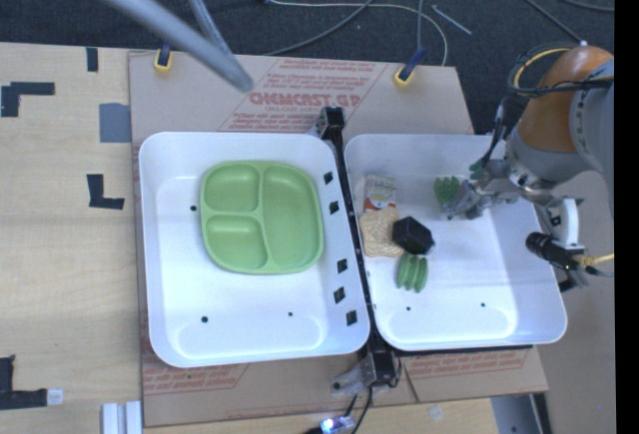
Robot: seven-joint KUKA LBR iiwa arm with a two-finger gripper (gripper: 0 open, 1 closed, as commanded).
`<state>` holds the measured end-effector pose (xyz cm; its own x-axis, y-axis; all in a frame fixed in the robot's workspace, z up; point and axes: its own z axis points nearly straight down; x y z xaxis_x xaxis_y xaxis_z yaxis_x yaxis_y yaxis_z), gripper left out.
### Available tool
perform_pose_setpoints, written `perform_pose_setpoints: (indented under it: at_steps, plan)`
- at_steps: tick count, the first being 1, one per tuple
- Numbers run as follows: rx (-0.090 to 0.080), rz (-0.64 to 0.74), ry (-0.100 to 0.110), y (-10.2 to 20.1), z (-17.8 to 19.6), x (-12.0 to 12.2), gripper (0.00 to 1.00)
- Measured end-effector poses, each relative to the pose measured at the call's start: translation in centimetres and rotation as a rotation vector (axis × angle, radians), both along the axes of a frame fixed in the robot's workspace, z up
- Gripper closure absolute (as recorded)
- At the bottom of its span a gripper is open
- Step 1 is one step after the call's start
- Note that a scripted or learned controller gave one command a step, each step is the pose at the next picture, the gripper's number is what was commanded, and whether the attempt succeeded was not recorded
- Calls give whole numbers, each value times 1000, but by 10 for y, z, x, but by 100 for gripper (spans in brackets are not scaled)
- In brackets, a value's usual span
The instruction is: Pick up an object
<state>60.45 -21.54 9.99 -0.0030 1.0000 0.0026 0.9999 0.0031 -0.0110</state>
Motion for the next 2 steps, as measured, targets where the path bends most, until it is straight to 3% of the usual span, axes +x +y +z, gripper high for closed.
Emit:
perform_pose_setpoints:
  at_steps: [2]
  plan:
    - [-2, 0, -10, 11, 90, 14, 100]
